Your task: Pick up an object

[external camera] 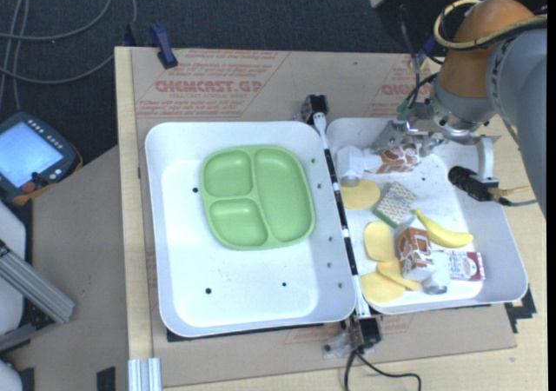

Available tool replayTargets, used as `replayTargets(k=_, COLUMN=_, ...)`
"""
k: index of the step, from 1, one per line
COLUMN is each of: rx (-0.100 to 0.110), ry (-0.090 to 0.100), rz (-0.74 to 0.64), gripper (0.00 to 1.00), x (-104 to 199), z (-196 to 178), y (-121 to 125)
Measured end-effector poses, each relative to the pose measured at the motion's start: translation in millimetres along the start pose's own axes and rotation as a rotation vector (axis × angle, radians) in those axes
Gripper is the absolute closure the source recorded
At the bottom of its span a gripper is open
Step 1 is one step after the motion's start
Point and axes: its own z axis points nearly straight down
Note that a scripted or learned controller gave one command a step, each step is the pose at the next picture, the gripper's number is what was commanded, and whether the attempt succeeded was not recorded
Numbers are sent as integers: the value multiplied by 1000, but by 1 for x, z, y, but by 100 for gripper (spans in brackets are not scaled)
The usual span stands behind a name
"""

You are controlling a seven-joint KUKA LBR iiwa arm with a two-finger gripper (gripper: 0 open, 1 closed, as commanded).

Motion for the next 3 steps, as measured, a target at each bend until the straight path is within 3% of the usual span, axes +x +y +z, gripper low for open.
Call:
replayTargets(k=1, rx=-6, ry=-5, rz=0, gripper=100, x=-2, z=-12, y=2)
replayTargets(k=2, rx=-6, ry=-5, rz=1, gripper=0, x=-2, z=-12, y=2)
replayTargets(k=3, rx=-3, ry=-1, rz=1, gripper=0, x=19, z=0, y=3)
